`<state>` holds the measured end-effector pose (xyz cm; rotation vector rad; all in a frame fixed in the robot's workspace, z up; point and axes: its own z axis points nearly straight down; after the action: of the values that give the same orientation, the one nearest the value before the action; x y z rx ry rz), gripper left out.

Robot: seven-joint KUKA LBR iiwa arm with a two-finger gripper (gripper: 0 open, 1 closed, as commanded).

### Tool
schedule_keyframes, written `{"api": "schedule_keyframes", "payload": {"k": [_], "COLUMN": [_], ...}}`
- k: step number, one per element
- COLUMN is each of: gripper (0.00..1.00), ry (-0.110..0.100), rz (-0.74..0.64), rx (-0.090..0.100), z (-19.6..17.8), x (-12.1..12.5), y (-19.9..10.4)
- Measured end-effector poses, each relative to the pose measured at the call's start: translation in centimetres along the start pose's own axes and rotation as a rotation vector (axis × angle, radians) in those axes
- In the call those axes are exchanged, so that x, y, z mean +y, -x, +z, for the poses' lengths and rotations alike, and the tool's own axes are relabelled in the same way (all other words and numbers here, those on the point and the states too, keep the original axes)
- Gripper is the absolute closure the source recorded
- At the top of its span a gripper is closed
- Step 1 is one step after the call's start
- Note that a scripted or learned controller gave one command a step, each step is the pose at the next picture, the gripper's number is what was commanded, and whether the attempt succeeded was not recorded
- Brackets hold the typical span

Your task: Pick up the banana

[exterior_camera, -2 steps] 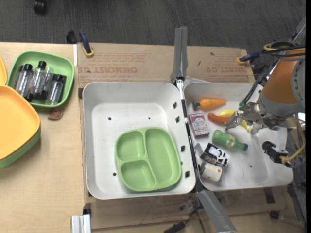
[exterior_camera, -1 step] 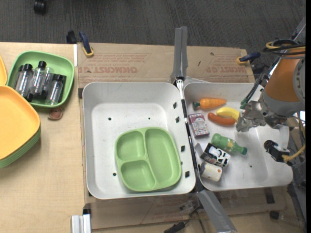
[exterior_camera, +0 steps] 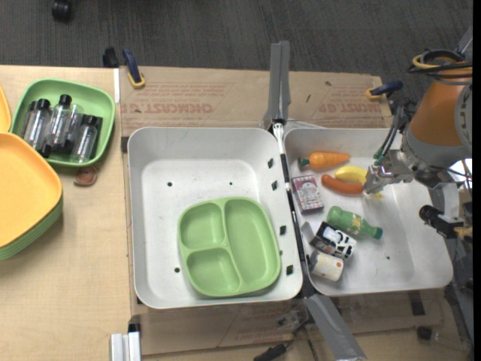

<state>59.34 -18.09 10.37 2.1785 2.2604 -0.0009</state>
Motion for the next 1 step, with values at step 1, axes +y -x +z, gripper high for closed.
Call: {"api": "schedule_keyframes", "payload": {"k": [1], "gripper": [1.00], "ry": [-0.003], "rz": [-0.022], "rx": [0.002], "z": [1.24], "x": [-1.96], "y": [-0.95]}}
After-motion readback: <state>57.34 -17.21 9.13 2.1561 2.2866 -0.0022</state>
